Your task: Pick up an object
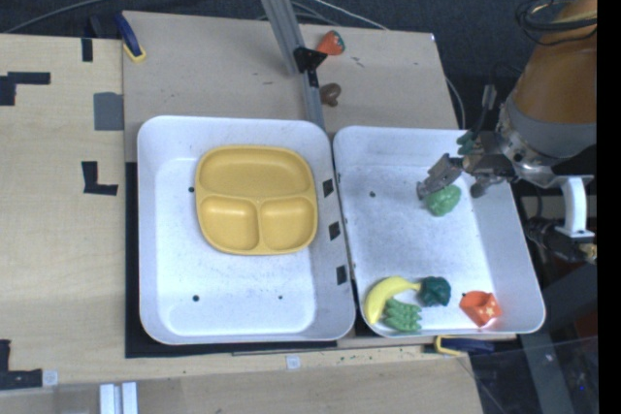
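**Green lump under the jaws in the right bin**

Small, rounded, pale green object (444,201), lying on the floor of the right white bin (505,238), toward its upper right part. Also in that bin, along the near edge: yellow banana (385,290), knobbly green piece (403,314), dark teal piece (436,290), orange-red piece (479,306). In the left white bin (160,228): yellow three-compartment plate (257,199). Both bins on the wooden desk (58,238). Gripper (454,174) directly above and touching the green object; jaws' spread hard to read, cannot tell whether clenched or released.
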Robot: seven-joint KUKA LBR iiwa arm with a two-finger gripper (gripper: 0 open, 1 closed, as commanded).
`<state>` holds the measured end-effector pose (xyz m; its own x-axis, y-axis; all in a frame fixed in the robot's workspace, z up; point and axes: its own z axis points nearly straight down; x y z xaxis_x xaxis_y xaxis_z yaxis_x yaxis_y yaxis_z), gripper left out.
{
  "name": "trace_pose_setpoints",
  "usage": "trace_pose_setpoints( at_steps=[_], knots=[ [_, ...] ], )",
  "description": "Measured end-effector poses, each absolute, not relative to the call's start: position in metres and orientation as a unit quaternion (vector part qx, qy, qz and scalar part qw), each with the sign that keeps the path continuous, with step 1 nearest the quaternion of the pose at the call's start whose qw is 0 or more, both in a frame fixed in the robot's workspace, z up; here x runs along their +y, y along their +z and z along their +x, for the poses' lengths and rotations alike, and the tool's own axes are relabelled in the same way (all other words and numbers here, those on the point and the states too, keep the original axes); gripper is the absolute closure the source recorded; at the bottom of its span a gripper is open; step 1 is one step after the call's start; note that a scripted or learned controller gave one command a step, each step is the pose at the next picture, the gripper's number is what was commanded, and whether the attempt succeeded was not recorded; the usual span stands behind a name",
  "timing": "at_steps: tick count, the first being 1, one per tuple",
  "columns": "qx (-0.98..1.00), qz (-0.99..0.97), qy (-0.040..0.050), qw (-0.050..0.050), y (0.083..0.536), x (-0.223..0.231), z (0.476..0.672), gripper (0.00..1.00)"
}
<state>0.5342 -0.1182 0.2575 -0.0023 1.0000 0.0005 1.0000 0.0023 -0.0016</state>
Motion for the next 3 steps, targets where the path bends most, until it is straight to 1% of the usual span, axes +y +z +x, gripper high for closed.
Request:
trace_pose_setpoints(
  at_steps=[1, 2, 3],
  knots=[
    [-0.708, -0.706, 0.0003, 0.001, 0.258, -0.118, 0.534, 0.0],
    [-0.708, -0.706, 0.0026, 0.003, 0.197, -0.115, 0.541, 0.0],
    [-0.708, -0.707, 0.0023, 0.003, 0.153, -0.113, 0.54, 0.0]
  ],
)
